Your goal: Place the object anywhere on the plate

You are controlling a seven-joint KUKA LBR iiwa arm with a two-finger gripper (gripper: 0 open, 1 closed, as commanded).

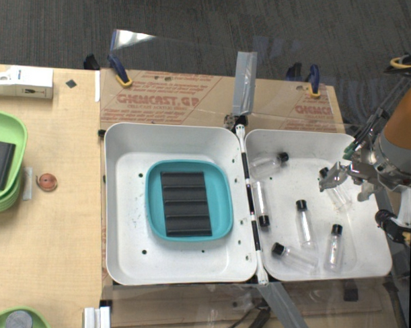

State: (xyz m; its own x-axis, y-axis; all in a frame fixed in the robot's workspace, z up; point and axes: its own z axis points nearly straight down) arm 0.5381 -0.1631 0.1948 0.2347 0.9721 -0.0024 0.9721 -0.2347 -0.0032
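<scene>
The tool [346, 182] hangs over the right bin [282, 267] near its right side, can't tell if it's apart or together. Clear vials with black caps lie scattered in that bin — one [302, 220] mid-bin. The teal plate [153, 212] sits in the left bin [121, 258].

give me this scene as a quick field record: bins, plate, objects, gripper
left bin: shallow white bin holding the plate
plate: teal rounded-square plate with a dark ribbed rectangular insert, lying about mid-bin
right bin: shallow white bin holding the vials
objects: several small clear vials with black caps, scattered and lying flat; none on the plate
gripper: two-finger gripper above the right bin's upper right part; whether it grips anything cannot be told
task state: nothing placed on the plate yet
</scene>
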